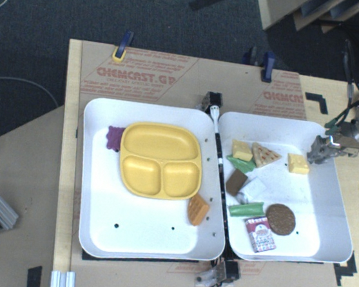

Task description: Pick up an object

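Pale yellow cheese-like block lies in the right white bin, upper right part, close to the far-right wall. Grey two-finger gripper sits just beside it, up and to the right, at the bin's rim; nothing visible between its tips. How they are set: cannot tell at this size.

Same bin, left of the block: tan triangular wedge, a second pale yellow cube, a green strip below that cube, a dark brown block. Lower down: a flat green bar, a round brown cookie-like disc, a small red-and-white packet near the front wall.

Left white bin: yellow three-compartment plastic tray, a purple piece touching its left edge, an orange-brown chunk just off its lower right corner.

Both bins rest on a brown cardboard sheet.
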